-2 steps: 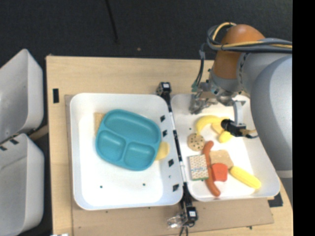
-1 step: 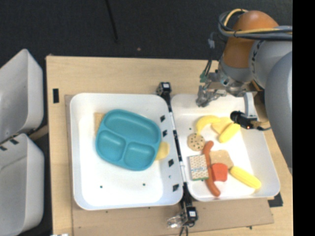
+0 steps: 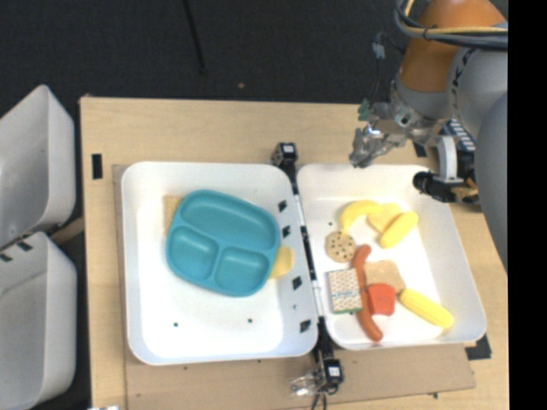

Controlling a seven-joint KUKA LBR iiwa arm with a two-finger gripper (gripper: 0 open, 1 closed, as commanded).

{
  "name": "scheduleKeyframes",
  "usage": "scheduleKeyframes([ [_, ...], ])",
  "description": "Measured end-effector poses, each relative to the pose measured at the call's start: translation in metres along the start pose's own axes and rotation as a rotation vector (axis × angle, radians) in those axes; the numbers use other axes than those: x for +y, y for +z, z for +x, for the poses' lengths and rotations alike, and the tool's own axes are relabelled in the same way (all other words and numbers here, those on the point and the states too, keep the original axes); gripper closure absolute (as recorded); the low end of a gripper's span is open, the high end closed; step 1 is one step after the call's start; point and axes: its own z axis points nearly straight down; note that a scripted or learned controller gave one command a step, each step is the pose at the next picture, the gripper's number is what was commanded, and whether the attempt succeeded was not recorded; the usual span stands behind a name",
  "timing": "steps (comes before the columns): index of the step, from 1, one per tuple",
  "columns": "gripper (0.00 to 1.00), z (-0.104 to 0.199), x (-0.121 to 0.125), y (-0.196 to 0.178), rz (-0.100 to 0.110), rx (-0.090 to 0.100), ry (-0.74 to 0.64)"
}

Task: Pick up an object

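My gripper (image 3: pixel 367 150) hangs over the far edge of the right bin (image 3: pixel 444 229), above and behind the food items, with nothing seen between its fingers. In the right bin lie a yellow banana piece (image 3: pixel 361 213), a yellow wedge (image 3: pixel 396 226), a round cookie (image 3: pixel 339 246), a red sausage (image 3: pixel 366 293), a wafer cracker (image 3: pixel 344 290), a red block (image 3: pixel 381 299) on a tan slice (image 3: pixel 384 272), and a yellow banana (image 3: pixel 426 307). All lie well below the gripper.
The left bin (image 3: pixel 154 314) holds a blue divided plate (image 3: pixel 222 243) lying over a tan slice (image 3: pixel 169 207) and a yellow piece (image 3: pixel 283 261). Black clips (image 3: pixel 285 154) sit along the seam between the bins. White chairs (image 3: pixel 30 169) stand at the left.
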Motion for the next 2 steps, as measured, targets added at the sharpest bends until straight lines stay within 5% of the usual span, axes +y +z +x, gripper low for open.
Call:
scheduleKeyframes([
  [1, 1.00, -0.001, 0.001, -0.026, 0.003, 0.001, -0.001],
  [2, 1.00, 0.028, -0.032, -0.035, 0.005, 0.001, -0.003],
])
